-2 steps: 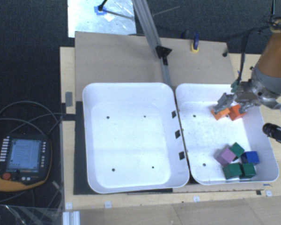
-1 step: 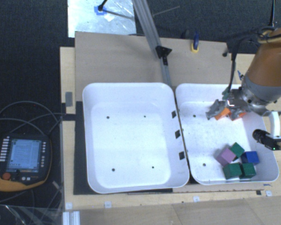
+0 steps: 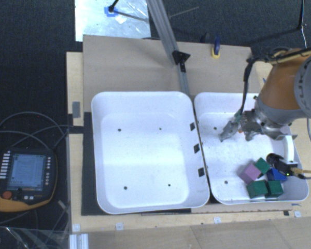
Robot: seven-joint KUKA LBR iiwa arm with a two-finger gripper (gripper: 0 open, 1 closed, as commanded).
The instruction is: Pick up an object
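**Gripper poised over bare bin floor, blocks clustered apart in the corner**

Dark carpet surrounds a tan bench (image 3: 145, 61) on which two shallow white bins are set side by side; a teach pendant (image 3: 23, 178) lies on the floor at the left. The left bin (image 3: 106, 105) is seen with only a few small dark marks on its floor. Over the right bin (image 3: 212, 105), the gripper (image 3: 233, 130) is held low above bare white floor near the middle, with the grey and orange arm behind it. Whether its fingers are spread or closed cannot be told at this size, and nothing is seen held between them.

The objects are gathered in the near right corner of the right bin: a purple block (image 3: 249, 172), a green block (image 3: 263, 165), a blue block (image 3: 273, 174) and two darker green blocks (image 3: 264, 189) at the front wall. They appear small, blocky and tightly packed, some touching.

A miss is judged likely if the fingers are closed where the gripper now stands, since the cluster lies well apart from it. Within the cluster, a clean grasp could be spoiled by neighbouring blocks or the bin wall blocking finger entry
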